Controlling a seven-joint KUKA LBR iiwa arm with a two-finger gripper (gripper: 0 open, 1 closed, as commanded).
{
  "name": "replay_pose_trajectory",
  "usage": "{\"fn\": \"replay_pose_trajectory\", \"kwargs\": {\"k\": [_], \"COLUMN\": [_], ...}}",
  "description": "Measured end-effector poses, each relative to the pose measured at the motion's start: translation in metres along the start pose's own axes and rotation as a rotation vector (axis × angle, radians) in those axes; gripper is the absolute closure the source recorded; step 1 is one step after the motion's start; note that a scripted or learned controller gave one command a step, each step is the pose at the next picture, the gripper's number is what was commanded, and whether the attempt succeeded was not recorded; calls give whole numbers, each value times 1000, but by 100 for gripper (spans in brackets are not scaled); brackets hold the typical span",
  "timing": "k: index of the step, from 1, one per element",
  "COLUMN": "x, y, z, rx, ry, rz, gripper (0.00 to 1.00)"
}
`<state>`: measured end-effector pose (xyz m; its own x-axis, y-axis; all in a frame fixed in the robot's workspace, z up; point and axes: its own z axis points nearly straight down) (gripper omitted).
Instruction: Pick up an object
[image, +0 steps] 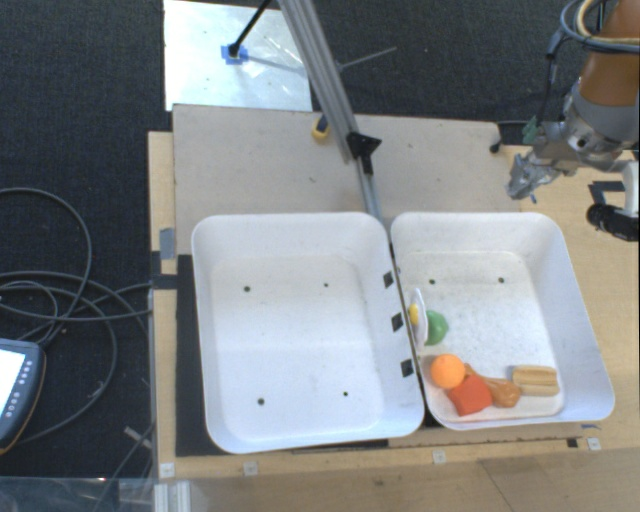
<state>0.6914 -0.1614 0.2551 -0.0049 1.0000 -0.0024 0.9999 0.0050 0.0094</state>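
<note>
**Objects bunched in the right bin, tool up at the frame's right**

Where the frame's left edge cuts it off, a handheld screen (14, 388) lies among loose black cables (60, 290). The smooth left bin (215, 240) sits on the desk (250, 160). In the right bin (560, 250), lower centre-right, cluster a green ball (436, 327), an orange ball (448, 371), a red block (470, 396) and a tan ridged piece (535, 379). The tool (524, 184) hangs upper right, above the bin's far rim; whether its tips are apart or together I cannot tell.

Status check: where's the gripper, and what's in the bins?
Gripper above bench, beyond right bin. Orange ball, red block, tan wooden block, green ball clustered at its near-left corner. Path open.
</note>
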Motion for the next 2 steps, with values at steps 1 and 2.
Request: {"fn": "replay_pose_trajectory", "kwargs": {"k": [1,2], "x": [56,105], "y": [-20,-44], "z": [-5,10], "rx": [8,12], "ry": [4,5], "rz": [-5,-4], "gripper": [100,100]}}
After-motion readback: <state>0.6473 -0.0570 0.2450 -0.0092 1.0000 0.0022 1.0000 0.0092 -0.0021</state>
